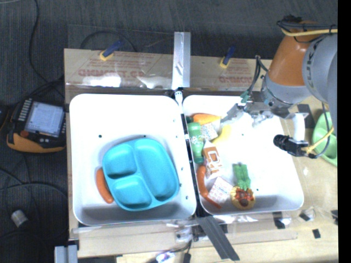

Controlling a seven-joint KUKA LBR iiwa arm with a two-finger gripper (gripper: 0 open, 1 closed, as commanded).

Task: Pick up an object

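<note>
Altogether, one blue tray (140,172), two white bins (88,114); whether the pincer (233,113) grips, I cannot tell.

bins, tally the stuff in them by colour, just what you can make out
Blue: 1, the divided tray
Orange: 3, sausage beside the tray, sausage in the right bin, orange piece
Green: 2, can, leafy toy
Yellow: 1, banana
Printed cartons: 2, and
Total: 9
</note>
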